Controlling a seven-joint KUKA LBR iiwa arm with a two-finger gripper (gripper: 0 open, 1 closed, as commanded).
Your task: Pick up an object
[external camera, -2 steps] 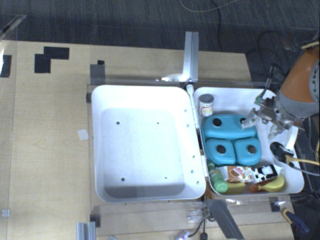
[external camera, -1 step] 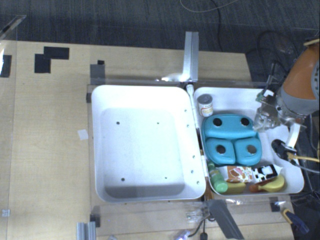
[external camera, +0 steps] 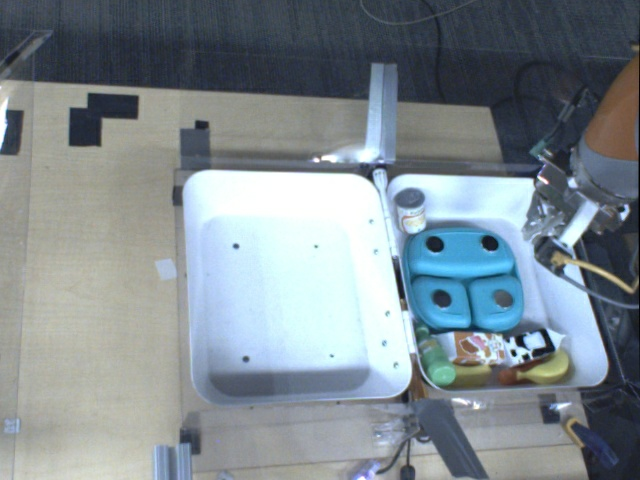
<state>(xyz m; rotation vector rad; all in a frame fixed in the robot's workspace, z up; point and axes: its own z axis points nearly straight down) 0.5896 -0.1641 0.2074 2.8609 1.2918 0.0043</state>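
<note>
The right bin (external camera: 590, 343) holds a large teal tray-like piece (external camera: 462, 278) with three round holes, lying flat in the middle. A small jar with a pale lid (external camera: 410, 209) stands at its far left corner. Along the near wall lie a green object (external camera: 437, 368), a printed packet (external camera: 490, 349) with a black-and-white end, and a yellow object (external camera: 548, 369). My gripper (external camera: 553, 230) hovers over the right bin's far right edge, above and to the right of the teal piece, with nothing seen between its fingers.
The left bin (external camera: 200, 268) is a shallow white tub beside the right one, joined along a metal divider (external camera: 392, 268). A grey post (external camera: 382, 118) rises behind the bins. Cables (external camera: 590, 268) hang by the arm at the right.
</note>
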